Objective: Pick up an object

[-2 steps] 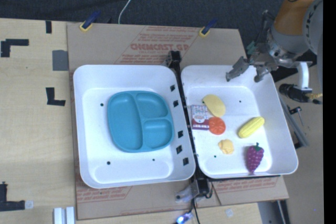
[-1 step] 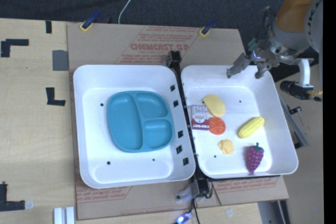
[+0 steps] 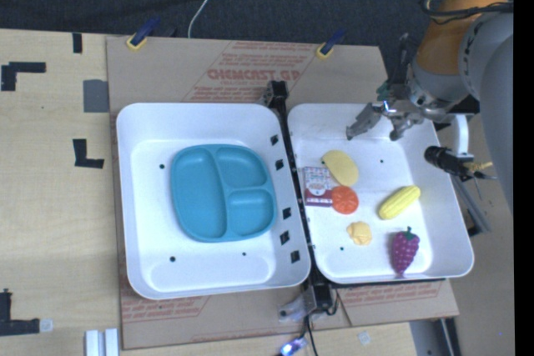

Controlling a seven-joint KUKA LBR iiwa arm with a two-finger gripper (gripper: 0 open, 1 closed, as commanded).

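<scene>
Nothing has been lifted yet: the grey two-finger gripper (image 3: 380, 125) hangs over the far end of the right shallow white bin (image 3: 450, 263) with its fingers spread apart and bare, so the whole pick looks still to be done. Nearest it lies the pale yellow, smooth, lemon-shaped plastic toy (image 3: 340, 167), resting on the bin floor just beside a round orange-red toy fruit (image 3: 344, 200).

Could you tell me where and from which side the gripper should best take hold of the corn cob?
Grip the corn cob across its narrow middle, coming straight down from above. It lies flat and slanted, apart from the tomato and grapes, so fingers should fit either side.
</scene>
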